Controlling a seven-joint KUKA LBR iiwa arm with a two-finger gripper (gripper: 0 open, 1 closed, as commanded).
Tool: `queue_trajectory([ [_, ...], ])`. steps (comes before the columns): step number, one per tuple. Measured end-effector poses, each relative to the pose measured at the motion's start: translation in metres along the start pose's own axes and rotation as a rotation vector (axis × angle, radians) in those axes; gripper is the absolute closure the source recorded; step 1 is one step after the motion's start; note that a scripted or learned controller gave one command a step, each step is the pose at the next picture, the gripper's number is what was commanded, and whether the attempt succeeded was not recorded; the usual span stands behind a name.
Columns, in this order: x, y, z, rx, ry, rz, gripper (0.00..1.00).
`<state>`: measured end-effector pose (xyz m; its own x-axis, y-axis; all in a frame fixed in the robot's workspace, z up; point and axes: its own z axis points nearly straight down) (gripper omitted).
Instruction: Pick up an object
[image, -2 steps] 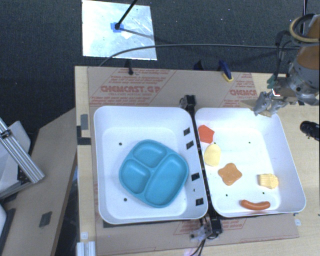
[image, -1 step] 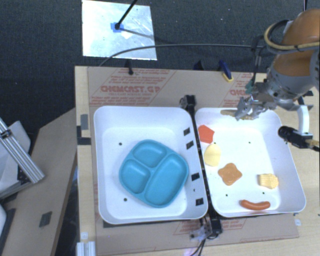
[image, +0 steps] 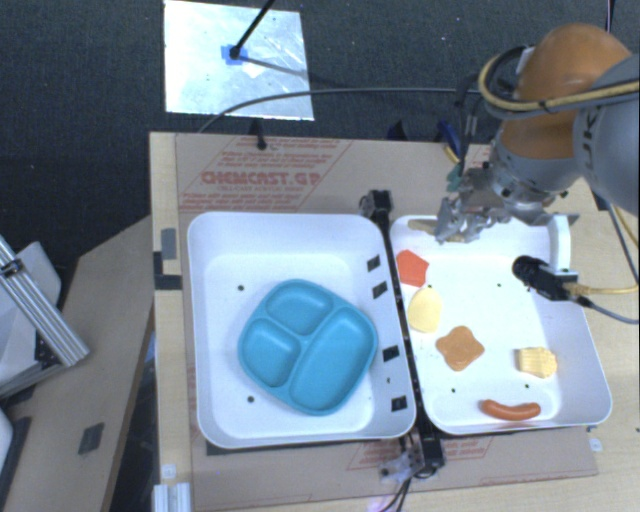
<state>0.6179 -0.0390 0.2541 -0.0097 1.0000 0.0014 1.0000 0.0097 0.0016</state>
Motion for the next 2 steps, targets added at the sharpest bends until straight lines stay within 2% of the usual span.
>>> queue_trajectory([
  [2, 0.126, -0.007, 0.014, 0.0, 0.001, -0.001, 1.0],
])
